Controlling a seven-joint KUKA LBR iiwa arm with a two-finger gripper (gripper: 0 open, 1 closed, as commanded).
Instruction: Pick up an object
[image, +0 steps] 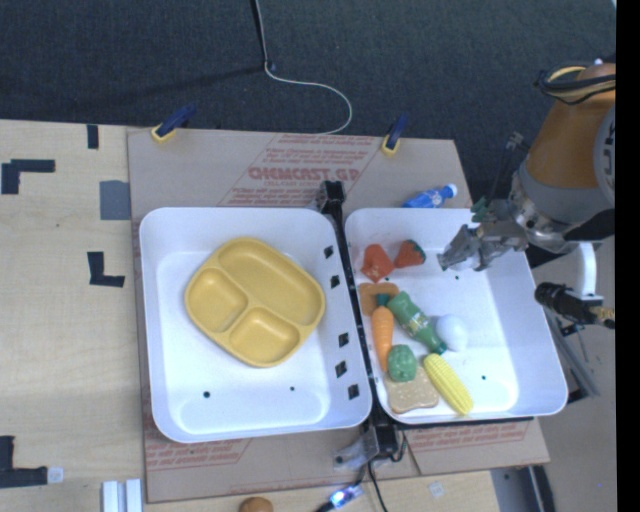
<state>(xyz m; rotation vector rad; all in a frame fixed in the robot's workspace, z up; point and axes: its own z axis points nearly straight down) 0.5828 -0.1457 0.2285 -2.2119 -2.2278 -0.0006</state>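
Camera view: slanted look down on two white bins.
Arm (575, 140): enters from the right, cut off by the frame edge.
Gripper (458, 255): over the right bin's (520, 330) far end; small and dark, so finger state cannot be told.
Objects: carrot (383, 334), corn (448, 384), green bottle (417, 320), red pieces (377, 262), clustered at the bin's left; none visibly held.
Left bin (160, 300): yellow divided tray (255, 300).

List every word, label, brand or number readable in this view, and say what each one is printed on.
Red printing on the brown cardboard sheet behind the two bins: several lines, upside down in this view and too blurred to read.
Red printing on the cardboard's front edge: too small to read.
Blue-and-white plastic bottle beside the right white bin: label unreadable.
Green toy bottle: label unreadable.
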